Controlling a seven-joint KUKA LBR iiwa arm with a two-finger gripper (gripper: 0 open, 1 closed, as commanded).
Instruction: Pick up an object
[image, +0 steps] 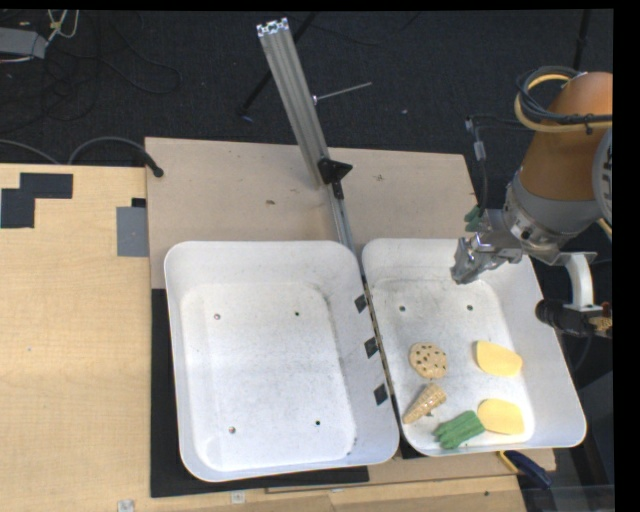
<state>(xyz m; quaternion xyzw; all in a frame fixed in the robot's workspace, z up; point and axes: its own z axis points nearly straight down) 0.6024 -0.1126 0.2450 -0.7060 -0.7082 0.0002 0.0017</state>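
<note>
Camera view: the gripper, grasp state unreadable, hangs over the right bin far corner, well apart from the cookie, cone, two yellow pieces and green piece; clustered targets risk a glancing, failed grasp.

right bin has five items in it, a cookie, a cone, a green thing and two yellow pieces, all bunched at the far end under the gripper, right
Not quite. The cookie, cone, green thing and two yellow pieces are all in the right bin, but they sit at its near end, as the camera view shows. The gripper hangs over the bare far end, apart from them.
</note>
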